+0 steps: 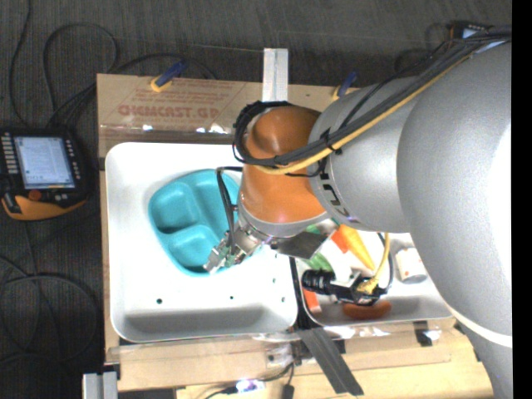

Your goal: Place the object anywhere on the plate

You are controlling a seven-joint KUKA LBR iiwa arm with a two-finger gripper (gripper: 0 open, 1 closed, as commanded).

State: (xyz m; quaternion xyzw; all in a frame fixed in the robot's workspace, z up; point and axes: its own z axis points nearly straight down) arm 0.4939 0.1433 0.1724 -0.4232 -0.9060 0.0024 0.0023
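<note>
From the overhead camera, my own grey arm with its orange band (283, 169) covers most of the right white bin (432, 306) and cuts off the turquoise divided plastic plate (187, 219) along its right side. My pincer (223, 258) sits at the plate's lower right rim in the left white bin (133, 298); it is too small and blurred to make out. In the right bin, half hidden, lie an orange carrot-shaped toy (349, 241), a white block (409, 264) and a reddish piece (366, 309).

A handheld control pendant (37, 166) with a lit screen is seen on the dark carpet left of the bench, black cables (62, 52) are strewn around it, and a brown cardboard sheet (179, 104) is laid behind the 2 bins.
</note>
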